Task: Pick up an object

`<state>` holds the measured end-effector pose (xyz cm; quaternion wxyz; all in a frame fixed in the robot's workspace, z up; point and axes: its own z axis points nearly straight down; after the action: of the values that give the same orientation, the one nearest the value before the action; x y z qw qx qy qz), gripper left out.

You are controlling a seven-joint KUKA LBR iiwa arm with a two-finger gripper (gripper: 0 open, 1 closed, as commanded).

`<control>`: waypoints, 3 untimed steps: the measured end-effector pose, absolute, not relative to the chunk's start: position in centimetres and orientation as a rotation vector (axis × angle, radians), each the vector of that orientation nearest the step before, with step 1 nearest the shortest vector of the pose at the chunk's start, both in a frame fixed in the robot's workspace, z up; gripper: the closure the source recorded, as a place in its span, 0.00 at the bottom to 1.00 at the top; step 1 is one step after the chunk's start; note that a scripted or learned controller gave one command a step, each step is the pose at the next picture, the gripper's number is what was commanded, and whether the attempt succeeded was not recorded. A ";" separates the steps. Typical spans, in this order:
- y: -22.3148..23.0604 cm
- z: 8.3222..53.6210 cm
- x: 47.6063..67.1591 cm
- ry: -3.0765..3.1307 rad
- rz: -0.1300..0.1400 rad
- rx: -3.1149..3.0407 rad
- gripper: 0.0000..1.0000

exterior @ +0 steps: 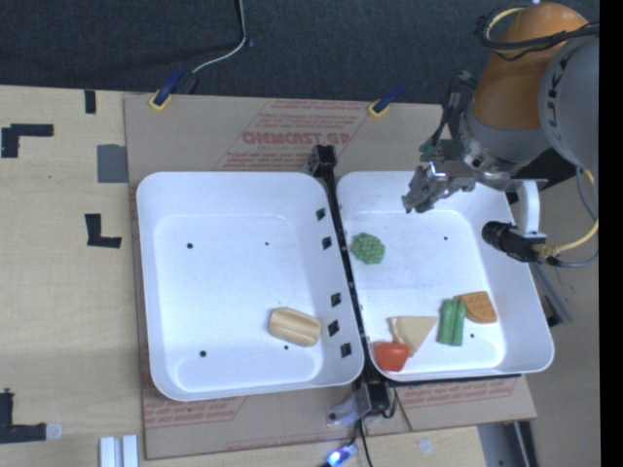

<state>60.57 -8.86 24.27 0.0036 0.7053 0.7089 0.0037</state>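
My gripper [421,198] hangs over the far part of the right bin [506,261], pointing down and left, with nothing seen between its fingers. Below and to its left a green broccoli piece [367,249] lies near the divider. Along the right bin's near side lie a red tomato-like piece [390,356], a pale yellow wedge [413,332], a green stick [451,321] and an orange slice [478,306]. A tan bread roll [294,326] rests in the left bin [185,290].
The two bins meet at a black clipped divider [334,261]. They rest on a cardboard sheet [282,134] on the wooden bench. A black cable [237,27] runs across the dark backdrop behind. The arm's grey body and orange band [526,56] loom at the upper right.
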 end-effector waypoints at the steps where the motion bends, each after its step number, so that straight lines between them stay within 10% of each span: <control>1: -0.8 25.8 60.8 2.231 0.004 2.212 1.00; 3: 11.2 28.1 58.7 2.230 0.000 2.216 1.00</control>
<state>58.72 11.17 28.10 -0.0009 0.7048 0.7094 0.0000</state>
